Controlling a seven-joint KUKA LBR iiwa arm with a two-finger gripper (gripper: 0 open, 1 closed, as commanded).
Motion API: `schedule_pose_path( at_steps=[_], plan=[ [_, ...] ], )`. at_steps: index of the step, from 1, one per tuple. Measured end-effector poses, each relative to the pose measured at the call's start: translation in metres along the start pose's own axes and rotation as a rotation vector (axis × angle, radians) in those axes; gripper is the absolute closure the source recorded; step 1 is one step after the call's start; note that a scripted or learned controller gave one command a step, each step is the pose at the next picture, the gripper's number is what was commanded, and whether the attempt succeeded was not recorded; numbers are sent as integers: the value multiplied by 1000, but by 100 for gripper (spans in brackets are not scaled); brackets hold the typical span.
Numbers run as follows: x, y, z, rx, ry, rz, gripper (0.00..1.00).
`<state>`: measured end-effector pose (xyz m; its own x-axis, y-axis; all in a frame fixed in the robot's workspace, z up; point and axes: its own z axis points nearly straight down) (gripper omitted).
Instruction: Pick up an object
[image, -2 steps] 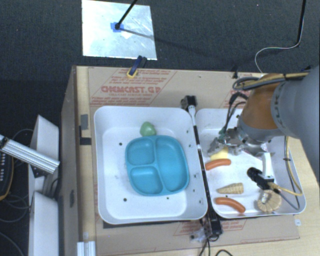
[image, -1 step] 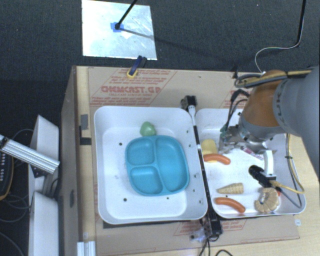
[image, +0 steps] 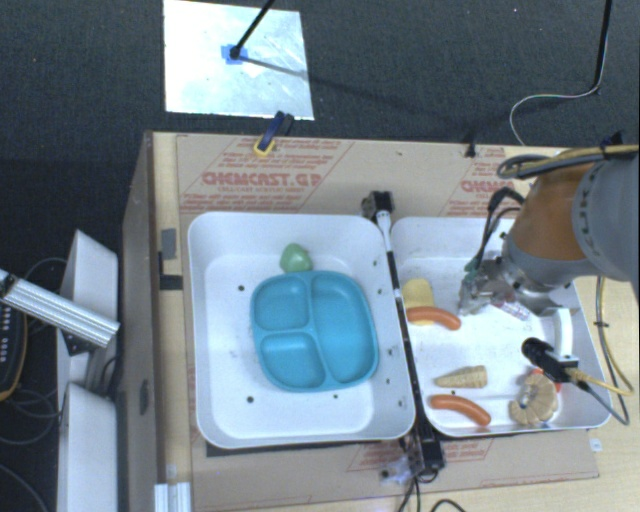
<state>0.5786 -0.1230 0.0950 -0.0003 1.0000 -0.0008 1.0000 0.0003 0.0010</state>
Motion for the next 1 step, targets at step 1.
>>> schedule_pose_path(
  at_steps=[1],
  plan=[
    [1, 1, -11, -2, 1, -2, 100]
  ],
)
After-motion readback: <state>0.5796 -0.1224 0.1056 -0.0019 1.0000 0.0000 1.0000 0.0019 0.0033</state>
